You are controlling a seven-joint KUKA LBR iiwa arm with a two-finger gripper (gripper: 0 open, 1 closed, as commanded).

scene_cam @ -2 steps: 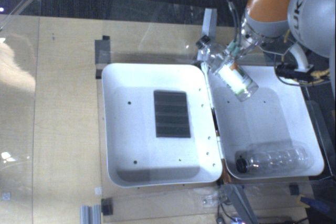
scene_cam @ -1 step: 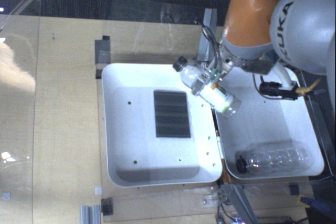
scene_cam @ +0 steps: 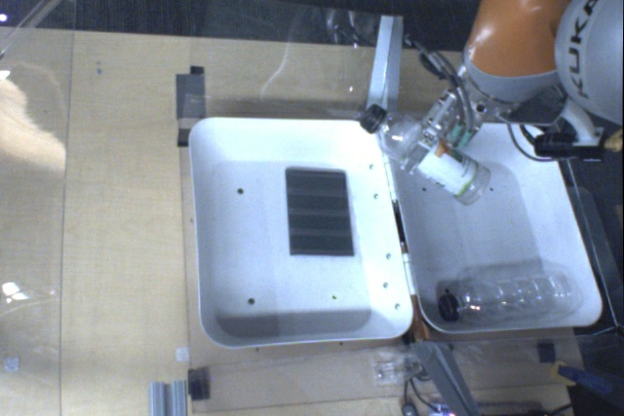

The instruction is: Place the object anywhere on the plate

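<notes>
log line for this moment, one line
gripper: over right bin's upper left, carrying small clear bottle | dark plate: left bin, bare | large clear bottle: right bin, lying

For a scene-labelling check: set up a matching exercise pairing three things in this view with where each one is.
Things:
1. dark ribbed plate
2. clear plastic bottle
3. gripper

Places:
A. lying on its side at the near edge of the right bin
B. above the far left corner of the right bin
C. flat in the middle of the left bin

Pairs: 1-C, 2-A, 3-B
</notes>
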